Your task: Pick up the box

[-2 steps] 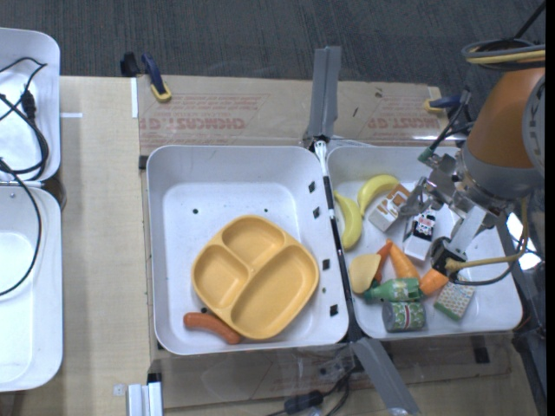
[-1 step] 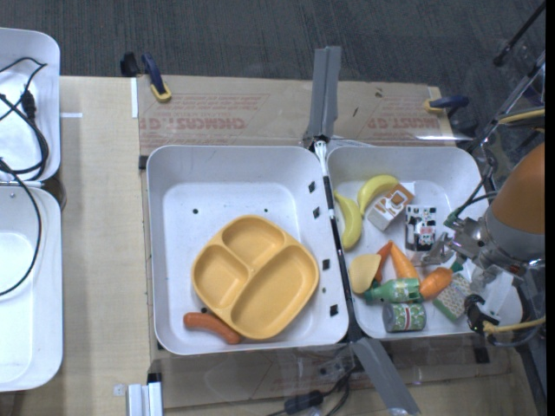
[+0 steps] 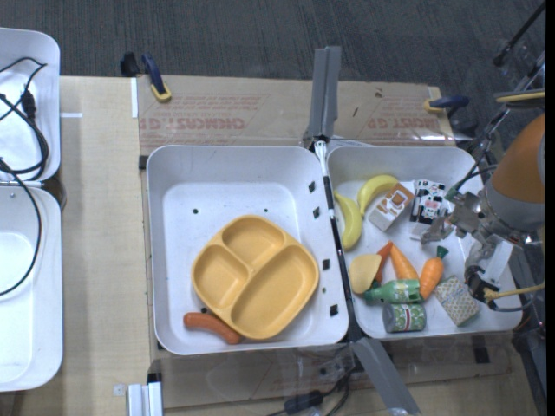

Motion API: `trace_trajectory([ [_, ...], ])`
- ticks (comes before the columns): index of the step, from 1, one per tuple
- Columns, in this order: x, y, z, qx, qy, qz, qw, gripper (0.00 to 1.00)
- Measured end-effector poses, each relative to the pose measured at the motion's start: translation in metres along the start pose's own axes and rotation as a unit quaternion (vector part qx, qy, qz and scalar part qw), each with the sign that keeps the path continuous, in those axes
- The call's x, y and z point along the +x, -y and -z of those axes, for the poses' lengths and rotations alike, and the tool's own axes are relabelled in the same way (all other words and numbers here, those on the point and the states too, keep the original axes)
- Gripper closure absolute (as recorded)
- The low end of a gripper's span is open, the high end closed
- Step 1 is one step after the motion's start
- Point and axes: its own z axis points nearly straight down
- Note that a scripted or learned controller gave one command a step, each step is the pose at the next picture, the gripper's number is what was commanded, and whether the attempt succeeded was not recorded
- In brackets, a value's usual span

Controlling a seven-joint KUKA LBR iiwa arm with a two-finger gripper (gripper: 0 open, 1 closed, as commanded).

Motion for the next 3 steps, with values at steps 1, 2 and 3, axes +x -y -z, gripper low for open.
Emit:
trace_trajectory([
  [1,-0.002,-0.024,0.064,-0.004,0.006,-0.036,0.9993,0.00],
  [2,0.038,-0.032,0.269,-0.004,0.006,-0.128,0.9918,0.00],
  [3,0.064,0.005,0.121,-0.003,0.006,-0.076,0.9971,0.00],
])
